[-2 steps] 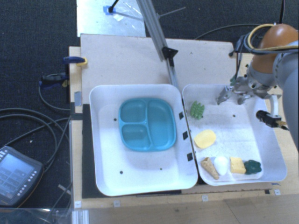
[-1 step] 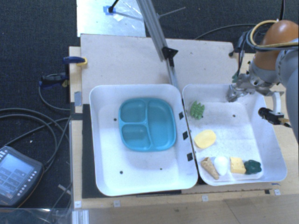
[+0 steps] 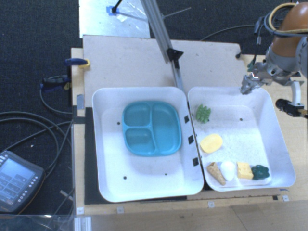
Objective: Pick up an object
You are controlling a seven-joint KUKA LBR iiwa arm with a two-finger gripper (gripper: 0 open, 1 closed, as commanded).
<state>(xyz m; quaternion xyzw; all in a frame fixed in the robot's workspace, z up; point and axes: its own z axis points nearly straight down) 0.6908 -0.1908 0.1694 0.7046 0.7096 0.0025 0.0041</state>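
Altogether 6 small items lie in the right bin [image 3: 276, 129], 1 blue tray [image 3: 151, 128] in the left bin [image 3: 108, 167]

Pale bench top [image 3: 144, 61] of bare board, seen from above at a slant. Two shallow white bins side by side on it, edges touching: left bin [image 3: 108, 177], right bin [image 3: 274, 129]. Blue-and-yellow clamp [image 3: 77, 61] gripping the bench's left edge. Slanted metal pole [image 3: 159, 23] crossing the far side, ending in a black bracket [image 3: 173, 55] above the board.
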